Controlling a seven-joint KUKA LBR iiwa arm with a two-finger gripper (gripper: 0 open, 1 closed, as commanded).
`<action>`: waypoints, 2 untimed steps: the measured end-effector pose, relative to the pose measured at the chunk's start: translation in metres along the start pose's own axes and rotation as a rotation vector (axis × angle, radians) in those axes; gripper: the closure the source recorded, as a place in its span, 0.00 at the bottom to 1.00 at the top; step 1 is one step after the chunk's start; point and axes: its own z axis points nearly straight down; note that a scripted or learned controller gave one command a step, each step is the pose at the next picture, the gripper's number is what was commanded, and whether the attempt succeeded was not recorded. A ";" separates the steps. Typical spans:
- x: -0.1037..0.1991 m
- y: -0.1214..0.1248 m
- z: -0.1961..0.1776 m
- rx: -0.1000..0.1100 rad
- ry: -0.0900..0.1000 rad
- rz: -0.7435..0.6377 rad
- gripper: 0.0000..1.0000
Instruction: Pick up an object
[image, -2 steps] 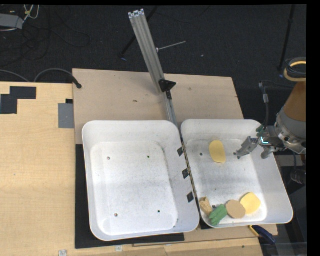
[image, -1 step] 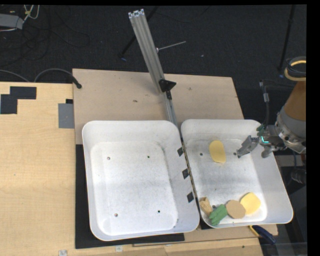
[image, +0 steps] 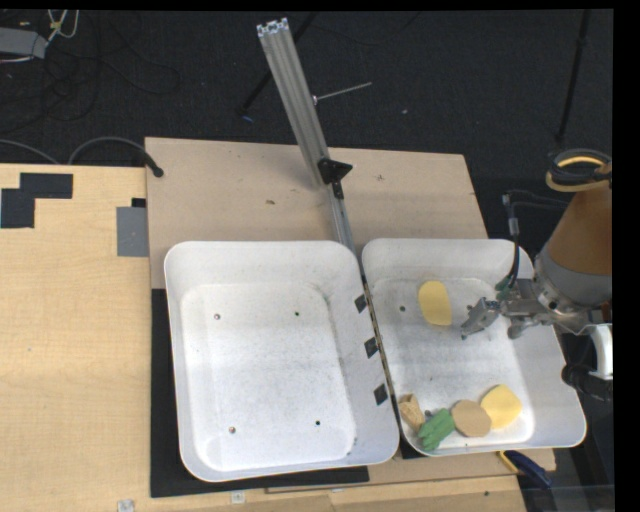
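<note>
bench surface of pale wood (image: 60, 330) carries two shallow white plastic bins side by side, the left bin (image: 200, 262) and the right bin (image: 560, 425), their inner rims meeting along a line with small black clips. from the 3 o'clock edge of the view the grey arm with its orange band (image: 585, 235) reaches in over the right bin. its two-finger gripper (image: 480, 318) sits low over the bin's upper half, pointing toward 9 o'clock; whether it is spread or pressed together i cannot tell, since the metal parts blur into one another at this size.

just beside the gripper, at its 9 o'clock, lies a pale yellow rounded block (image: 434, 303) on the bin floor. it looks slightly apart from the gripper tip rather than between it, though the gap is hard to judge.

down at the bin's 6 o'clock rim a cluster of things lies close together: a yellow round piece (image: 502, 406), a tan flat disc (image: 470, 419) touching it at its 8 o'clock, a green crumpled object (image: 436, 429) next along, and a small tan crumbly lump (image: 409, 408) by the inner wall.

a long grey aluminium bar (image: 300, 110) slants from 12 o'clock down toward the seam between the bins.
</note>
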 end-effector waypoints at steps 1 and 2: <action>0.001 -0.001 0.054 -0.001 0.000 0.000 0.00; 0.000 0.000 0.041 -0.005 -0.001 0.005 1.00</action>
